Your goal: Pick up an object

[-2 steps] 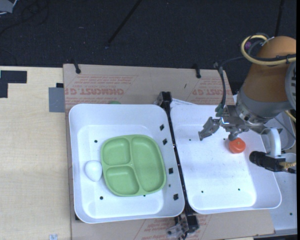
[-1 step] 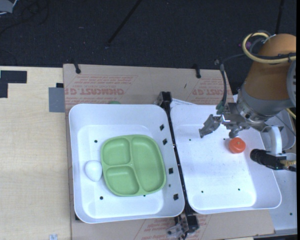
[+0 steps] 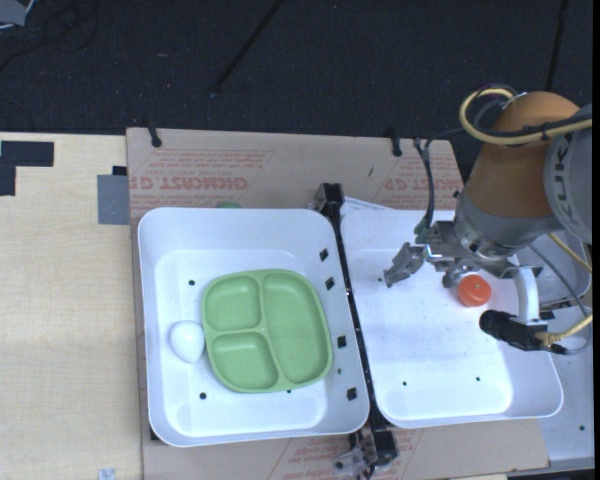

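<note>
An orange round object point(image 3: 473, 290) lies in the right bin point(image 3: 450, 388), near its upper right. My gripper point(image 3: 448, 268) hangs over that same area, below the grey arm's orange band point(image 3: 515, 168), and the orange object sits right beside it. In the left bin point(image 3: 170, 238) a green three-part plate point(image 3: 267, 329) lies flat. A small white egg-shaped object point(image 3: 187, 341) rests against the plate's left edge.
A black divider point(image 3: 345, 308) runs between the two bins. Both bins sit on a cardboard sheet point(image 3: 250, 168) on the wooden bench point(image 3: 50, 318). Cables hang from the arm at the right, over the right bin's edge point(image 3: 555, 333).
</note>
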